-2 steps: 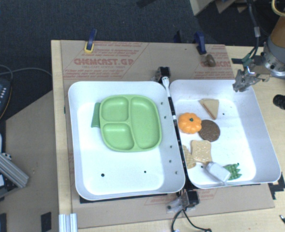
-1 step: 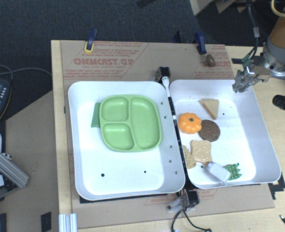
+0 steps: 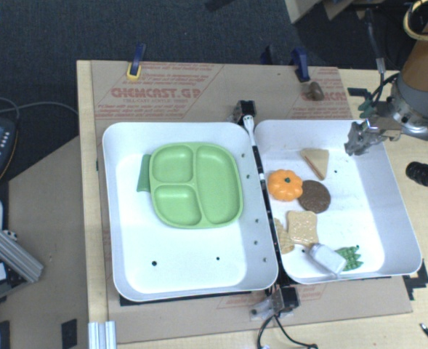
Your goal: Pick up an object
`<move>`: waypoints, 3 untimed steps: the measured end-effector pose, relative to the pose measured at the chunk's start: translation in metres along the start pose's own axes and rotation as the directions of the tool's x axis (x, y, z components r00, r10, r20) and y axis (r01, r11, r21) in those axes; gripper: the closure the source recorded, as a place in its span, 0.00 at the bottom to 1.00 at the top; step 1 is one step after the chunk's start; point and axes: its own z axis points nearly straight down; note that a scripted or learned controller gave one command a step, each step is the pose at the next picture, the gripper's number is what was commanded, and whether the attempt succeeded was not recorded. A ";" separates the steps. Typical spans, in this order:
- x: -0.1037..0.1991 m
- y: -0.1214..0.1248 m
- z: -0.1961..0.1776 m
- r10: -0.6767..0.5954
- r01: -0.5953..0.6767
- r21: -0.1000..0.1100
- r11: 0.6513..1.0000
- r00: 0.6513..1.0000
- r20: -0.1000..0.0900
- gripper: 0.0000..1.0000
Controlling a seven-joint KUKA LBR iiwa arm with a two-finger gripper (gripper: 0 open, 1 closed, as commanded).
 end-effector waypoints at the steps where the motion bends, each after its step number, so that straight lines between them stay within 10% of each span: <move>1: 0.027 -0.039 0.011 -0.001 0.001 0.002 1.000 1.000 -0.002 1.00; 3: 0.074 -0.113 0.014 -0.001 0.001 0.002 1.000 1.000 -0.001 1.00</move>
